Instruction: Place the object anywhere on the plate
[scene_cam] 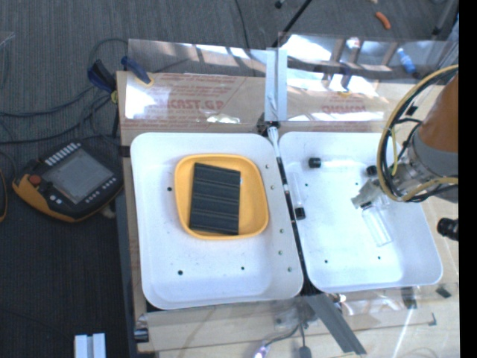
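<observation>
Where the object lies: the dark ribbed slab [215, 198] rests flat on the yellow plate [256, 200], inside its rim, in the left bin [216, 278].
Long axis: runs roughly 12 to 6 o'clock, its top end leaning slightly toward 1.
Gripper: the gripper [375, 213] hangs over the right bin [335, 256], below the grey arm [432, 155] that enters from 3 o'clock.
Grip state: cannot tell how wide it stands; the pale tip blurs into the white bin, and nothing dark shows in it.
Bearing: the slab lies at 9 o'clock from the gripper, well apart, across the wall between the bins.
Judgement: placement looks done, so any coming move would likely be a withdrawal toward 3 o'clock.
</observation>
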Tool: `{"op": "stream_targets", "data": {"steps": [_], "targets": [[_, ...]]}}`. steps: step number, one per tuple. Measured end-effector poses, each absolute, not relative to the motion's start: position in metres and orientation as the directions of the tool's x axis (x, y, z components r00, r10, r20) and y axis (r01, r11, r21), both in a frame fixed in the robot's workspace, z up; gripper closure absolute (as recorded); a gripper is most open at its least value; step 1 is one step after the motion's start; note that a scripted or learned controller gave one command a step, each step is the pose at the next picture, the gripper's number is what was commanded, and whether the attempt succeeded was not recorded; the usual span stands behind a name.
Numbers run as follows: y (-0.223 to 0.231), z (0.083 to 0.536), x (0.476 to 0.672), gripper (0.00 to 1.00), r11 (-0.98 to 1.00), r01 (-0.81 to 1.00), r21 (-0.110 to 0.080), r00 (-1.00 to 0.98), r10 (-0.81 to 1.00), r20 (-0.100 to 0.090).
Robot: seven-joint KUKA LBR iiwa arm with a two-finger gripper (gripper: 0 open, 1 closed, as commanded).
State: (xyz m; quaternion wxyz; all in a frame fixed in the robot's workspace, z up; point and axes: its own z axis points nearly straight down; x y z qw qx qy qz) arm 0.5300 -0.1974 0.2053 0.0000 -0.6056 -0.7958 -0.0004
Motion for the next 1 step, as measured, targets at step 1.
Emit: {"op": "stream_targets", "data": {"steps": [1], "targets": [[-0.1975,0.2053,0.53,0.0,0.266,0.964,0.001,-0.266,0.964,0.0]]}}
